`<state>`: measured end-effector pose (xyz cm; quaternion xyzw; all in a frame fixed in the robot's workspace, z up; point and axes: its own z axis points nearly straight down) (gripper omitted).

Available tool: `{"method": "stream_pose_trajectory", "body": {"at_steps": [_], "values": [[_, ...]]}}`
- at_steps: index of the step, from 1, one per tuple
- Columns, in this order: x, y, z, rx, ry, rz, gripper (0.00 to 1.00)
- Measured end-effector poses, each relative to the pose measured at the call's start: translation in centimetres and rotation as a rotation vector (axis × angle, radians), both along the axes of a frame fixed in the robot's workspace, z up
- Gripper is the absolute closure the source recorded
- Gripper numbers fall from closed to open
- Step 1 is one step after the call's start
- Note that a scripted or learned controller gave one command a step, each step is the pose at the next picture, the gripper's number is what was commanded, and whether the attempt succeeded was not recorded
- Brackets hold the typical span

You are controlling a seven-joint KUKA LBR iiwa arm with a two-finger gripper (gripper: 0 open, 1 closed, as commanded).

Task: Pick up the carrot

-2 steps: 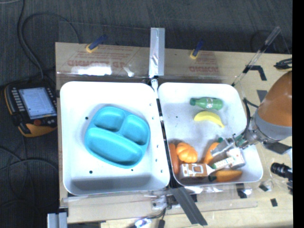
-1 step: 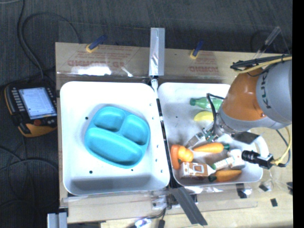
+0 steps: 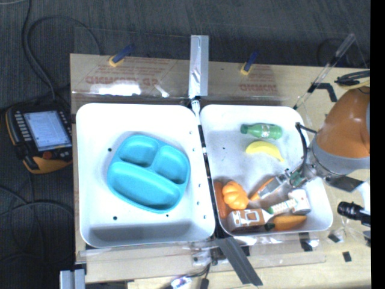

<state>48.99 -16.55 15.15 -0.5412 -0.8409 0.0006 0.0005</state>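
Two shallow white bins are set side by side on the desk [image 3: 337, 80]. The left bin [image 3: 96, 221] is occupied by a blue divided tray [image 3: 148, 170], placed near its middle. The right bin [image 3: 222, 122] is crowded along its near side.

The arm [image 3: 346, 131] is seen entering from the right, its orange band above the grey wrist. The end effector [image 3: 287, 182] is lowered into the right bin, just over the cluttered near half. Whether anything is gripped, or how the end effector is set, cannot be told at this size.

A slim orange piece, taken to be the carrot [image 3: 260, 189], is laid at a slant just left of the end effector, touching or nearly touching it; contact cannot be confirmed. An orange pumpkin [image 3: 234, 193] is found beside it, toward the bin's left wall. A brown box [image 3: 248, 219] is laid along the near wall, with a white carton [image 3: 293, 203] tilted just right of it and another orange item [image 3: 287, 222] below that.

Toward the far side, a green bottle [image 3: 261, 130] is laid on its side, and a yellow banana [image 3: 264, 150] is placed just in front of it, well apart from the end effector.

A handheld control pendant [image 3: 39, 136] is rested on the floor to the left of the desk.
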Motion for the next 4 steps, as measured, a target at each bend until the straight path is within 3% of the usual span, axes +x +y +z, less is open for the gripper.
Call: {"method": "stream_pose_trajectory", "body": {"at_steps": [1,2,3,4], "values": [[0.5,4.2,-6.1,-0.006,-0.011,0.043,0.0],[4.8,4.5,-6.2,0.0,-0.009,0.162,0.0],[5.1,4.7,-5.0,0.002,-0.017,0.163,1.0],[6.1,14.1,3.2,-0.001,0.0,0.004,1.0]]}}
